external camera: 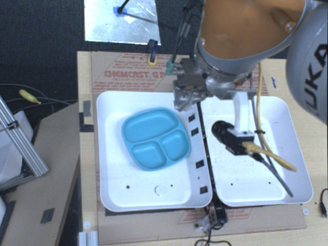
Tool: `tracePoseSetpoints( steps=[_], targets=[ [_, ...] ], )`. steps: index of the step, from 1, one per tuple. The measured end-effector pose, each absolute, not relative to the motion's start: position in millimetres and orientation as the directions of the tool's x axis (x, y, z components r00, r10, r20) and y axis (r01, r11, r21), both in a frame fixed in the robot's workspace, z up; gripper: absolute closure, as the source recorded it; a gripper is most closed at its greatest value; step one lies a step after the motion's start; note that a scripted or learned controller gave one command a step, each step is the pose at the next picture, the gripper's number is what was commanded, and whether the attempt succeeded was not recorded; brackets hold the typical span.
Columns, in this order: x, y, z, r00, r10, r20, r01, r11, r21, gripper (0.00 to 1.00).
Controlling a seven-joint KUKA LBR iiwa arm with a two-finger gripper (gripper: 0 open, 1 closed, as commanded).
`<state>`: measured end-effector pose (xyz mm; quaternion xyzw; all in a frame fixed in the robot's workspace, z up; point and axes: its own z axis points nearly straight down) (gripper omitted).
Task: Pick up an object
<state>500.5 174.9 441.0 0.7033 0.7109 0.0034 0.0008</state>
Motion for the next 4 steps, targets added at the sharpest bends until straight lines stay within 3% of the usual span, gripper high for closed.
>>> tracePoseSetpoints(
  steps=[1,2,3,4],
  targets=[
    [486.0,151,433,0.001,1.0,0.001,1.0,-0.001,0.0,1.0],
    [487.0,84,507,0.005,1.0,0.001,1.0,-0.005,0.011,1.0],
    [486.4,67,440,0.002,1.0,-0.001,1.0,-0.002,-0.003,1.0],
    [486.8,28,389,0.003,1.0,-0.001,1.0,-0.003,-0.001,1.0]
  ],
)
